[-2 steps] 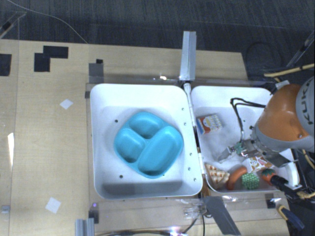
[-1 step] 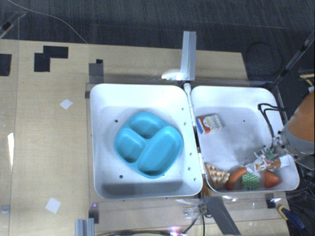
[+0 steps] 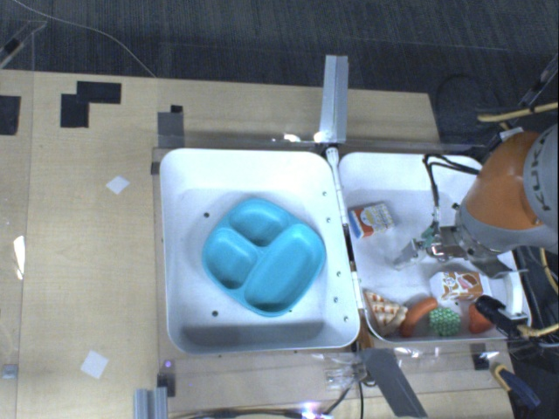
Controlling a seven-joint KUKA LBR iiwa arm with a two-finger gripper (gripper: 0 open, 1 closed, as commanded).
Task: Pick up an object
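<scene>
The gripper [image 3: 417,251] is being held low over the bare middle of the right bin [image 3: 384,168], toward the right of the frame. Its metal fingers [image 3: 407,253] are being kept narrowly apart, with nothing seen between them.

Candidate objects are being noted as follows. A small carton [image 3: 370,218] is lying alone in the upper left of that bin, well apart from the rest. A printed packet [image 3: 458,285] is lying just below and right of the gripper. Along the bottom edge a cluster is being observed: a waffle-patterned piece [image 3: 382,307], an orange sausage-shaped item [image 3: 417,312] and a green knobbly ball [image 3: 445,321], all touching or nearly so.

The carton is judged light, stiff and flat-sided; its long faces are being recommended for the grasp. The ball is judged likely to roll. The left bin [image 3: 175,260] is being occupied by a blue divided dish [image 3: 264,256].
</scene>
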